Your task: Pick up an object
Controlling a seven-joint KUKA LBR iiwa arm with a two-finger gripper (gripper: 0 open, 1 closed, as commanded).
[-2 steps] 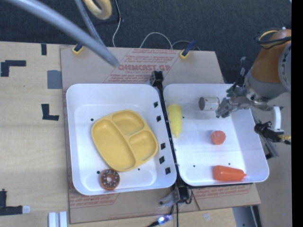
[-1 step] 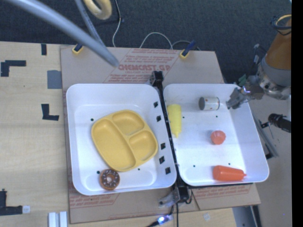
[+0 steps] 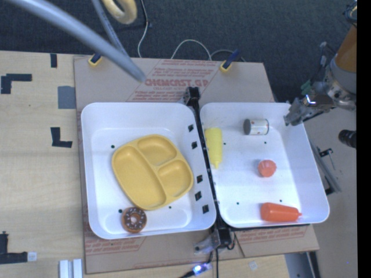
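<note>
Camera view: two white bins side by side on table. Left bin holds yellow divided plate w/ donut near front corner. Right bin holds loose pick candidates, spread well apart, probably so each can be grabbed alone: yellow corn-like piece along divider, grey cylinder on its side toward back, small red-orange ball mid-bin, orange carrot-shaped piece at front. End effector at right bin's back-right rim, above edge, nothing seen between tips; open or closed — can't tell, too dark and small. Nearest candidate: grey cylinder, just left of end effector, apart, no contact. Ball and carrot farther toward front. Judged: approach stage, pick not yet made.
</note>
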